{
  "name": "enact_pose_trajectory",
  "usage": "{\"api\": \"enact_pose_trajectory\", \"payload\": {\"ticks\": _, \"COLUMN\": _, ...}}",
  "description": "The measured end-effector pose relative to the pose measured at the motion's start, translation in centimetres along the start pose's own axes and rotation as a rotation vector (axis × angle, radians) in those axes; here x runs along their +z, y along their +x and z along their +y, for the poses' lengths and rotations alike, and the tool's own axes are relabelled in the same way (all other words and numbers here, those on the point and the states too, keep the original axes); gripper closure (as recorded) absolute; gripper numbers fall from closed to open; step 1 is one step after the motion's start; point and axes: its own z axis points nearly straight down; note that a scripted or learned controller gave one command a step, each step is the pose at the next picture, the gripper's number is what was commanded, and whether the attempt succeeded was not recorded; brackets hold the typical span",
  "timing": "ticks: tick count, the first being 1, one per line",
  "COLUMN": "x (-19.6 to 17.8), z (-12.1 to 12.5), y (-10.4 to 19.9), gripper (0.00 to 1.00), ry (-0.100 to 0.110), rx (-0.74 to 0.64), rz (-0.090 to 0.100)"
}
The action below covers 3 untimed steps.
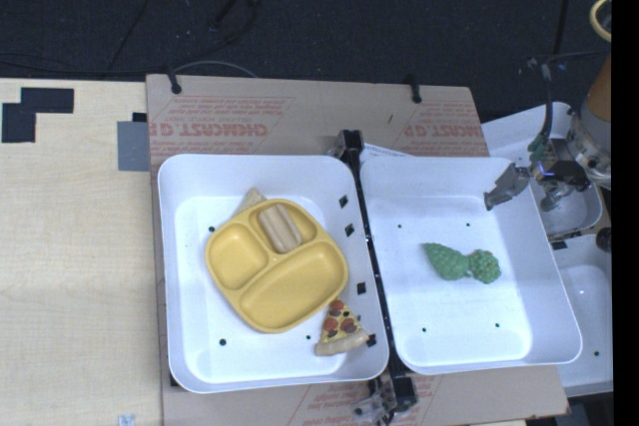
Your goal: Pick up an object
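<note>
Hovering at the right bin's (pixel 559 314) edge, jaw state unclear, the claw (pixel 519 183) should descend squarely over the green broccoli toy (pixel 461 262).

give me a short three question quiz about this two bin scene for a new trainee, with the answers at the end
1. True or false: the green broccoli toy lies in the right bin.
2. Which item rests in a compartment of the yellow divided plate? A) a hot dog B) a pizza slice C) the broccoli
3. Fill in: the pizza slice lies on the left bin floor, just off the plate's ____ edge as seen in the camera view.

Key
1. True.
2. A. The hot dog sits in the plate's upper compartment.
3. Lower right. It is close to the bin's divider side.

The gripper is at the right bin's upper right rim, apart from every toy.
</note>
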Motion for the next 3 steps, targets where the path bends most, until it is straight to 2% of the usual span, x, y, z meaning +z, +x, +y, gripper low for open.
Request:
{"api": "enact_pose_trajectory", "payload": {"ticks": 1, "x": -0.7, "z": 0.2, "y": 0.0, "gripper": 0.00, "ry": -0.013, "rx": -0.003, "rz": -0.003}}
{"api": "enact_pose_trajectory", "payload": {"ticks": 2, "x": 5.5, "z": -0.3, "y": -0.4, "gripper": 0.00, "ry": -0.005, "rx": -0.002, "rz": 0.000}}
{"api": "enact_pose_trajectory", "payload": {"ticks": 3, "x": 11.2, "z": 0.4, "y": -1.0, "gripper": 0.00, "ry": -0.006, "rx": -0.002, "rz": 0.000}}
